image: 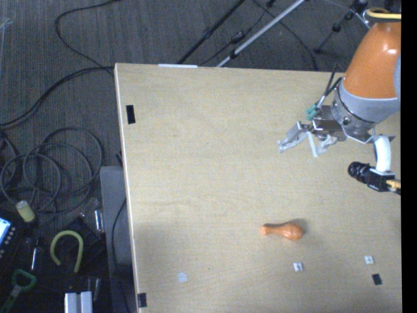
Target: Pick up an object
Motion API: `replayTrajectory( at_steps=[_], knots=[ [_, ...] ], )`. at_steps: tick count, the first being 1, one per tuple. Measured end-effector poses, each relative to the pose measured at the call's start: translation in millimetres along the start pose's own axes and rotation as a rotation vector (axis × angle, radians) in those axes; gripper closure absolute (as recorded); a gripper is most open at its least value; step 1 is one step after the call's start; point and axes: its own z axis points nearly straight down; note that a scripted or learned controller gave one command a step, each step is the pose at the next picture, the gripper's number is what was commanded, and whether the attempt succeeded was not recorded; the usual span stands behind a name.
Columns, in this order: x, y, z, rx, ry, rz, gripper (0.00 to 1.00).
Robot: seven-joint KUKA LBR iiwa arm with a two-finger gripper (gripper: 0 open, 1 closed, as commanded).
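Right now the grey arm with its orange band (374,57) reaches in from the right and holds its 2-finger metal gripper (301,139) above the pale wooden bench top (195,175), toward the upper right of that surface. Its 2 fingers look spread apart with nothing between them, so I read the jaws as fairly wide and empty. The only likely target is 1 small orange gourd-shaped object (284,231), plump at its right end and tapering to a thin neck on the left, lying flat on the wood well below the gripper in the camera view and slightly to its left. Its long axis runs nearly left to right across the view. I judge the pick has not begun: the gripper would need to travel down the view toward the near edge, then descend with its fingers straddling the narrow width, closing across that axis rather than along it.
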Motion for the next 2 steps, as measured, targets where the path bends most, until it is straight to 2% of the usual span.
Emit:
replayTrajectory(
  at_steps=[1,2],
  knots=[
    [-41.5,34.6,43.5,0.000,-0.004,-0.052,0.00],
    [-79.8,88.9,129.9,0.000,-0.006,-0.139,0.00]
  ],
)
